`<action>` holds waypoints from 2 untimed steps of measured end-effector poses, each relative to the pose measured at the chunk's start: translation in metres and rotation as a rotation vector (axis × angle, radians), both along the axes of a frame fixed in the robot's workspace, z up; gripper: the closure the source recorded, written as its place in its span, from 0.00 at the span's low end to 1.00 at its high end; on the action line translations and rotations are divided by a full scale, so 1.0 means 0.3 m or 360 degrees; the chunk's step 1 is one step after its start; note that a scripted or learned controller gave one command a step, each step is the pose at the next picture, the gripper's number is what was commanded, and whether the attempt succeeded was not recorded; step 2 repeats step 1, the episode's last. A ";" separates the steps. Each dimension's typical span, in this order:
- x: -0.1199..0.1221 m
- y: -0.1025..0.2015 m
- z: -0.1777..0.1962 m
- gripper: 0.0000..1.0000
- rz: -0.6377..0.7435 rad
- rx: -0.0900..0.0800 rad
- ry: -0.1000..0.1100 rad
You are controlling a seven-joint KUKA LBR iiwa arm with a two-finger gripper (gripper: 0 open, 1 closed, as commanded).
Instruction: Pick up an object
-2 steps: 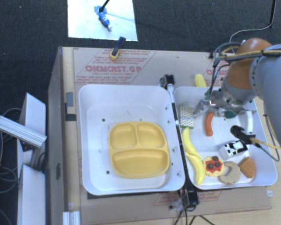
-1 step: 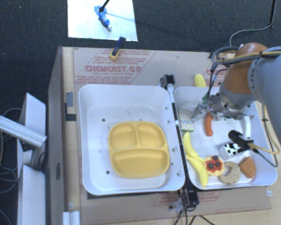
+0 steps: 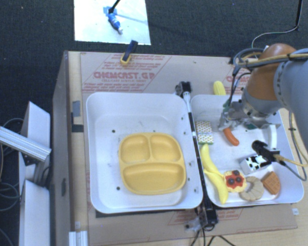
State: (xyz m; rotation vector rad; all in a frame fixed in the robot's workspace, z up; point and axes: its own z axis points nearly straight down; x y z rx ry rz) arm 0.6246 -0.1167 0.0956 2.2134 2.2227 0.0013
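arm [image 3: 290, 81] reaches from right; claw [image 3: 230, 121] low over right bin [image 3: 292, 188]; above carrot [image 3: 231, 136]

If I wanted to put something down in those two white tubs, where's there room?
Left bin: bare floor all around the yellow tray, widest along the far wall. Right bin: crowded, with banana, carrot and other toys; the gripper hangs over its far half.

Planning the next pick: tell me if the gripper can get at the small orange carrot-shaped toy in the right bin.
Probably yes. The gripper hangs just above and left of the small orange carrot-shaped toy, which lies alone on bare floor of the right white bin, nothing on top.
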 end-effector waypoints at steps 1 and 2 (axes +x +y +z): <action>-0.071 0.277 0.300 1.00 0.0001 0.0006 0.0000; -0.071 0.277 0.300 1.00 0.0001 0.0006 0.0000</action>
